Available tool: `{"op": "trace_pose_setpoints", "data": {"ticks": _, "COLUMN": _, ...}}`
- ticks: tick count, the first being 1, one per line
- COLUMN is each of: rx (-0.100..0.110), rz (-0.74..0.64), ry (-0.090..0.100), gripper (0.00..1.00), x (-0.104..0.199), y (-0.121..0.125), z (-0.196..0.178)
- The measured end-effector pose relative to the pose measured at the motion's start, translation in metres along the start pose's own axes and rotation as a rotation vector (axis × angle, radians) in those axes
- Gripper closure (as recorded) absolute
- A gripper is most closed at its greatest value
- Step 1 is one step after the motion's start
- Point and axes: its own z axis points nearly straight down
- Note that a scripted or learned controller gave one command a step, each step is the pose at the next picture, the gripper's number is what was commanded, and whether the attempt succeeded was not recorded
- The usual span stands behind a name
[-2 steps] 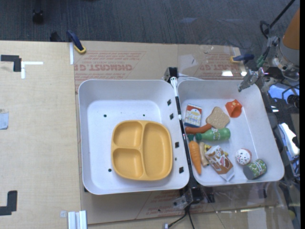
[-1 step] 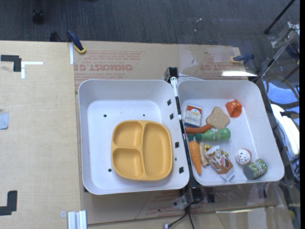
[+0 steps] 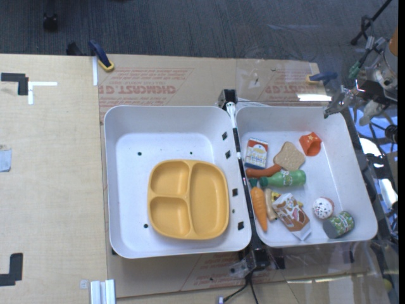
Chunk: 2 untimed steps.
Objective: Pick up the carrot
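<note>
The carrot (image 3: 259,209) is orange and tapered. It lies along the left wall of the right bin (image 3: 354,170), near the front, with its thick end towards the back. A green bottle (image 3: 286,180) and a printed snack packet (image 3: 291,212) lie right beside it. The arm's wrist and gripper (image 3: 347,97) hang over the far right corner of the right bin, well away from the carrot. Nothing is visibly held there.
The right bin also holds a red sausage (image 3: 263,171), a small carton (image 3: 256,152), a bread slice (image 3: 290,156), an orange-red piece (image 3: 310,144), a spotted white ball (image 3: 323,208) and a green can (image 3: 340,223). A yellow divided plate (image 3: 188,199) sits in the left bin (image 3: 126,170).
</note>
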Motion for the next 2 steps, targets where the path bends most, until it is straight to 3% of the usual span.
{"op": "trace_pose_setpoints", "data": {"ticks": 1, "rx": 0.0, "rz": -0.138, "ry": 0.0, "gripper": 0.0, "x": 0.073, "y": 0.005, "z": 0.062}}
{"op": "trace_pose_setpoints", "data": {"ticks": 2, "rx": 0.001, "rz": -0.155, "ry": -0.001, "gripper": 0.0, "x": 0.125, "y": -0.04, "z": 0.09}}
